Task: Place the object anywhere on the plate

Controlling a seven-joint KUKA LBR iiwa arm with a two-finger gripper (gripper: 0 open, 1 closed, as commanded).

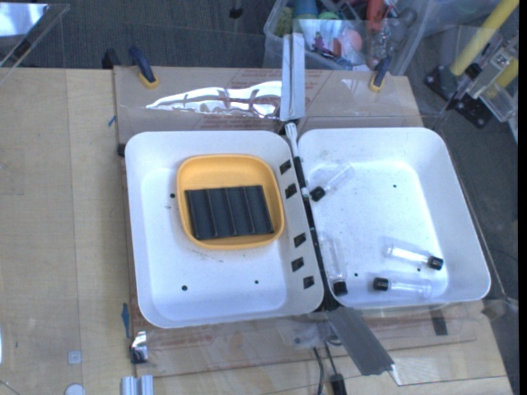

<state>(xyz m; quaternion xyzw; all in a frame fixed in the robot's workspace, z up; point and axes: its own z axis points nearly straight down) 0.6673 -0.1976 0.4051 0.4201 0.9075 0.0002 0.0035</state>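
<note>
Tool state we cannot tell, released or clenched. Clear black-capped vials [412,257] lie in the right bin [428,151], well apart from the yellow plate [226,164] in the left bin [214,290]. We judge the lone upper vial [329,177] easiest: grasp across its body.

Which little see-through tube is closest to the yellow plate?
The clear tube at the right bin's top left, beside the divider. The other three tubes lie lower, near that bin's front, farther from the yellow plate.

Two white bins [148,220], one yellow plate [229,169] (one dark ridged block [228,211] on it), seemingly four clear vials [414,257].
</note>
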